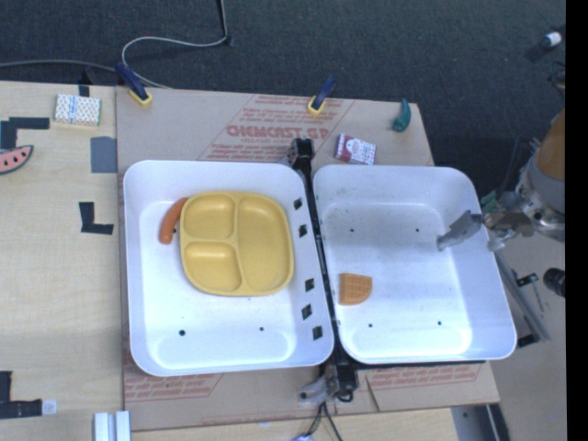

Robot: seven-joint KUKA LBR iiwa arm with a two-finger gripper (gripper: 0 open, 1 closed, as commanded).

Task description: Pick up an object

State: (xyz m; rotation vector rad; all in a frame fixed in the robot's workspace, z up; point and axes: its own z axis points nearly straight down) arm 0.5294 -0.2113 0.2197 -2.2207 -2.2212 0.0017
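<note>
The desk (55, 274) is pale wood, with a brown cardboard sheet (266, 131) laid over its middle. Two white bins sit side by side on that sheet, the left bin (152, 338) and the right bin (478, 329) touching. Yellow clamps (322, 99) grip the sheet's far edge. Black tape marks (92, 219) and a small patterned pad (77, 110) lie near the desk's left edge.

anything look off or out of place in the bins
Only slightly: the orange sausage lies on the left bin floor, wedged against the yellow plate rather than on it. Nothing looks spilled or broken.
</note>
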